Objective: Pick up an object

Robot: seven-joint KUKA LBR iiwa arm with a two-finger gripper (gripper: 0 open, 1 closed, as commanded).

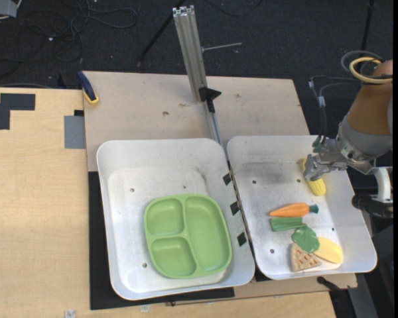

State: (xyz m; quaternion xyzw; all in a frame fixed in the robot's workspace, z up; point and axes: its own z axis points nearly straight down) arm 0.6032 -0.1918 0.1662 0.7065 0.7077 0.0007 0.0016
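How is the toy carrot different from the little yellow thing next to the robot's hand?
The carrot is orange with a dark green tip; the yellow piece is all yellow. The carrot is longer; the yellow piece is short and stubby. The carrot lies on its side across the middle of the right bin, apart from the gripper; the yellow piece sits right under the gripper. Both are in the same white bin.

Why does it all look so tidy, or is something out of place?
Nothing stands out. The green tray lies flat in the left bin; the toy foods, carrot included, sit loosely grouped in the right bin.
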